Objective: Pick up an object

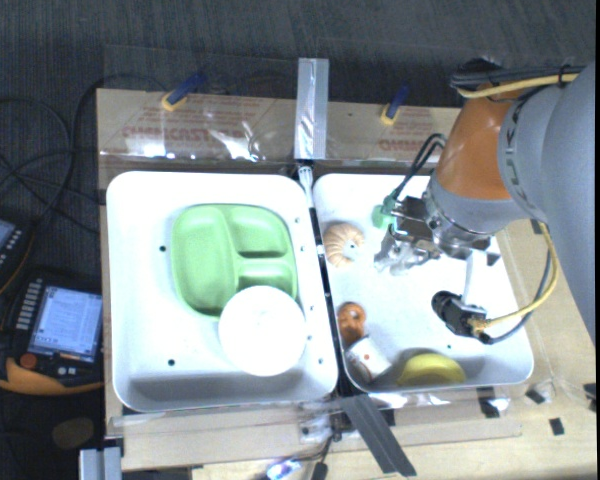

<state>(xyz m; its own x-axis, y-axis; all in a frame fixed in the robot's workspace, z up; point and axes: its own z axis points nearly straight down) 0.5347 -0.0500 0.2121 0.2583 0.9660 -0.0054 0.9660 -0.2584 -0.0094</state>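
Dark carpet runs round a wooden surface [115, 113] carrying two shallow white bins side by side. Left bin [130, 268] holds a green divided tray [220, 243] with a white round lid or plate [263, 330] overlapping its near corner. Right bin [510, 298] has the likely targets: a shell-like tan object [342, 241] close to the dividing wall, a small orange-brown ball [351, 317] below it, a small white-and-red piece [365, 358], and a yellow banana-shaped thing [430, 370] at the near edge.

The gripper [405, 251] hangs over the middle of the right bin, just right of the shell, above bare floor. From where I stand the wrist hides the tips, so I cannot tell whether the jaws are apart or together, and nothing shows between them.

To do this well, I'd shift towards the shell, square up over it, then come straight down. The dividing wall sits tight against its left side, so one finger has little room there; the ball and the white piece crowd the near-left corner. Open floor lies in the bin's centre and right.
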